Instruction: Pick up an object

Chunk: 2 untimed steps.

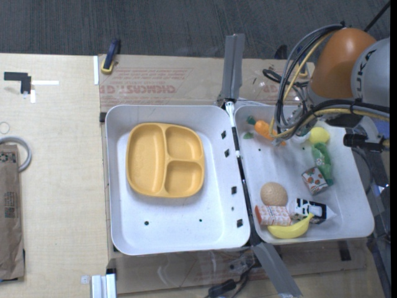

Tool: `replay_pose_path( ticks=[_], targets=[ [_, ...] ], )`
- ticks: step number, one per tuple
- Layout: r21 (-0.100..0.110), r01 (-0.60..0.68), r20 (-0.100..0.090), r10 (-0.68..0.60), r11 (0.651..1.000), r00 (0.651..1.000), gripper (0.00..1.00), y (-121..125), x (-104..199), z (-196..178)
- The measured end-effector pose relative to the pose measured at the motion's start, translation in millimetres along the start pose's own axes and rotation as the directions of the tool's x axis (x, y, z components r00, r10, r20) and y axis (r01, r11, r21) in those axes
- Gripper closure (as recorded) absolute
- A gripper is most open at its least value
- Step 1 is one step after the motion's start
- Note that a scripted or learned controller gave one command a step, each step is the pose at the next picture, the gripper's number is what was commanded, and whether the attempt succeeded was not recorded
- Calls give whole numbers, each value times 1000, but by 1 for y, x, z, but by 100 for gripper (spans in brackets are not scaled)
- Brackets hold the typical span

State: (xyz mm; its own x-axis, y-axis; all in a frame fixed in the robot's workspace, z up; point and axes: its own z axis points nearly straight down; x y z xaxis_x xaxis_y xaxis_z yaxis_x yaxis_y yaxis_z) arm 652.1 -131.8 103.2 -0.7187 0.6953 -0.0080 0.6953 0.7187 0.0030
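The right bin holds several objects. An orange carrot-like piece lies at its far left, and a yellow lemon sits above a green item. A small red-and-white carton lies mid-bin. Along the front sit a tan round bun, a pink-and-white packet, a banana and a black-and-white item. My gripper hangs low at the bin's far side, between the carrot piece and the lemon, largely hidden by cables.
The left bin carries a yellow divided plate. The grey arm with its orange band and looping cables covers the right bin's far right corner. A metal bar stands behind the seam between the bins.
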Motion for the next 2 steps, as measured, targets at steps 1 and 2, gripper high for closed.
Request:
replay_pose_path(
  ticks=[1, 2],
  targets=[
    [2, -26, -3, 26, 1000, 1000, 100, -19, -13, -51],
    [2, -21, -4, 21, 1000, 1000, 100, -48, 9, -114]
  ],
)
